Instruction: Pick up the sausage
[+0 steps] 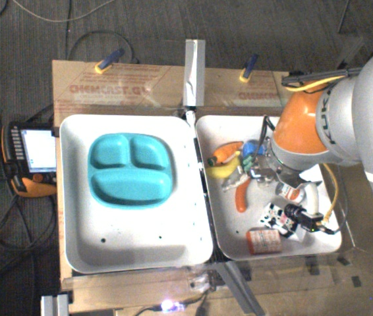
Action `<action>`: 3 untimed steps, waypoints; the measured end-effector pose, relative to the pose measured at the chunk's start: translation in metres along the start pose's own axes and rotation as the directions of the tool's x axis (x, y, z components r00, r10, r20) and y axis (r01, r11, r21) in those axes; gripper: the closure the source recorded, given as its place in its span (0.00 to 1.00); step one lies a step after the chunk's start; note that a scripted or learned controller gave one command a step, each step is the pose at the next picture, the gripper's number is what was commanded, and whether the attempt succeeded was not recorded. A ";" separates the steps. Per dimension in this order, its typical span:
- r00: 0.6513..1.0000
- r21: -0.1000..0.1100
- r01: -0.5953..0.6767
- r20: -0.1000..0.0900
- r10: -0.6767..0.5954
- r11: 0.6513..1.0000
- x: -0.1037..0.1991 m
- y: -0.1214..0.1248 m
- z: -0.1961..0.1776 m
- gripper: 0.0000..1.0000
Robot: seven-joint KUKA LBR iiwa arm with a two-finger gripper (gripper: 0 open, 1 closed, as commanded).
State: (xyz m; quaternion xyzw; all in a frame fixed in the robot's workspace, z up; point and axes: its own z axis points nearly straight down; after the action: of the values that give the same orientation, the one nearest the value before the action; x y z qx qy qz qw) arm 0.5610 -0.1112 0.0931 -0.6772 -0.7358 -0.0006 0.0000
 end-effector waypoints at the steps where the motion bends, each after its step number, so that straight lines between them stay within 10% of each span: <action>1: 1.000 0.000 0.000 0.000 0.000 1.000 0.000 0.000 -0.009 1.00; 2: 0.993 0.004 -0.118 0.001 0.118 0.993 0.096 -0.016 -0.089 1.00; 3: 0.999 0.003 -0.054 0.005 0.054 0.999 0.026 0.011 -0.090 1.00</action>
State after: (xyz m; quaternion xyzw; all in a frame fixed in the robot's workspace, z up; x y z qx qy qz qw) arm 0.5695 -0.0847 0.1830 -0.6968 -0.7172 0.0021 -0.0004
